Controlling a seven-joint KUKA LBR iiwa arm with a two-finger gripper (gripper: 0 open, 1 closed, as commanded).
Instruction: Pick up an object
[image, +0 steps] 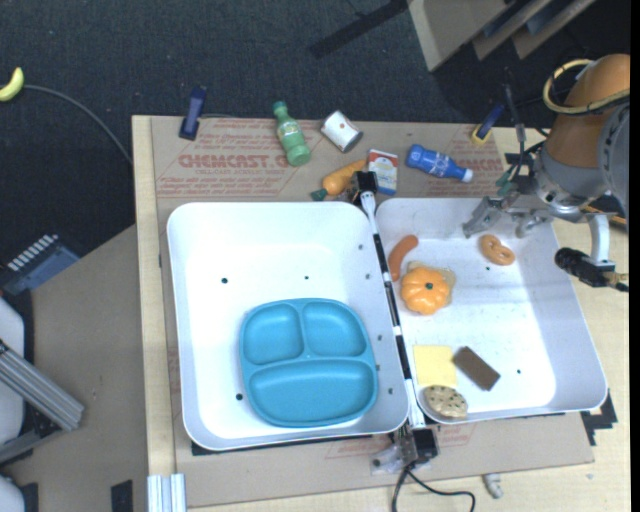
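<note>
Nearest to the camera, at about 7 o'clock in the right bin (575, 345), a round speckled cookie (443, 402) lies against the front wall. Just behind it lies a flat yellow cheese slice (434, 365), and a dark brown bar (476, 368) lies tilted just beside the slice, at its 3 o'clock side. In the left bin (200, 300) a blue divided plate (308, 360) sits at about 5 o'clock.

Farther in, at 9 o'clock of the right bin, an orange toy pumpkin (426, 290) stands near the wall between the two bins. A reddish sausage (401, 255) lies at the pumpkin's 11 o'clock; I cannot tell if the two touch.

The small light-brown ring-shaped pastry (497, 249) lies at 12 o'clock of the right bin, near its back wall. My jaws are directly above and behind it, spread open, with nothing between them. The pastry is on the bin floor, not gripped. My arm (580, 150) comes in over the bin's 1 o'clock corner.

Beyond the bins, on the table (250, 160), a small carton (382, 172) and an orange toy piece (340, 181) lie near the gap between the bins. At the carton's 2 o'clock side lies a blue bottle (438, 163). Farthest are a green bottle (292, 135), a white can (341, 131) on its side, and a dark blue stick-like thing (192, 113) at the table's 11 o'clock corner.
</note>
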